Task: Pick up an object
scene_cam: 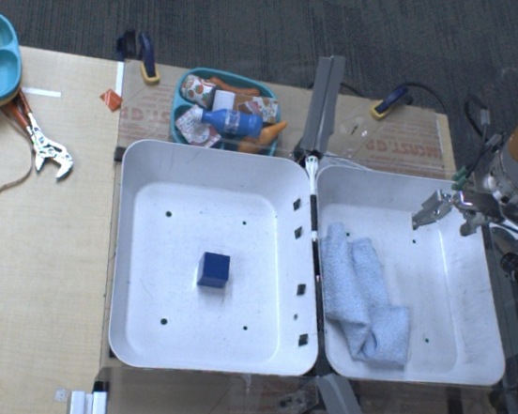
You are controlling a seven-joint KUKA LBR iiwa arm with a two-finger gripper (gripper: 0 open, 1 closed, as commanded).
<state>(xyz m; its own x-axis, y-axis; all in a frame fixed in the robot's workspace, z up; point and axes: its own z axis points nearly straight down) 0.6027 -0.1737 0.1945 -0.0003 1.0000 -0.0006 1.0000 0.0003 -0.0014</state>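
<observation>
Cloth point(363, 300) is lying crumpled at the left of the right bin point(473, 305); blue block point(215, 269) is sitting mid left bin point(142, 233). I'm seeing the gripper point(453, 210) hovering upper right, jaws looking open and gripping nothing. I'm worrying a pinch snags only a loose fold and slips.

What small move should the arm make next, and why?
Probably move the gripper toward the cloth and lower it. The gripper hangs over the right bin's far right corner with nothing between its fingers; the cloth lies nearer than the blue block.
</observation>
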